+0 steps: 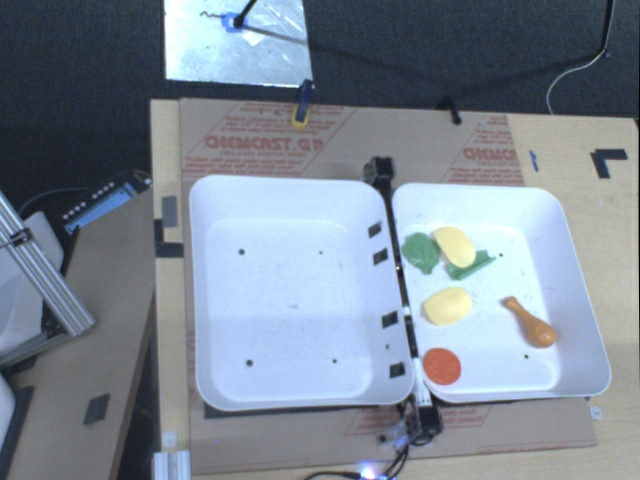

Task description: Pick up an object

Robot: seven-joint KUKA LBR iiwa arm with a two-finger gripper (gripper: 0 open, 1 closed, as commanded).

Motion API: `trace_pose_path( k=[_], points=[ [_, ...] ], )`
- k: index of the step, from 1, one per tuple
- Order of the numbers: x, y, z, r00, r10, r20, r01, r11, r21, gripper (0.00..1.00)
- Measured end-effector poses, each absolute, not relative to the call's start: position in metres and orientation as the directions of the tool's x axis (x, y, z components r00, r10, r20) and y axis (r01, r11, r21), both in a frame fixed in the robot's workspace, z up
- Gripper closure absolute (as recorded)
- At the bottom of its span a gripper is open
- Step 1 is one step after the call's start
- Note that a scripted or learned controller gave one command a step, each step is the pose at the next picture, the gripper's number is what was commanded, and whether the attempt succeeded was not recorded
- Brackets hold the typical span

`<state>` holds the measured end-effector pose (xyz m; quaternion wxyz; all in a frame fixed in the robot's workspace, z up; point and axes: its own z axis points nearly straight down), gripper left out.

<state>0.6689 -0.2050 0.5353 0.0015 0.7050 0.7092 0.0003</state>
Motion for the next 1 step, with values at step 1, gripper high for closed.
trace_pose_path(
  k=[1],
  points=[
    [0.6689,-0.2050,0.5353,-0.006,1.000,-0.002,1.000,0.006,0.003,1.00]
  ],
)
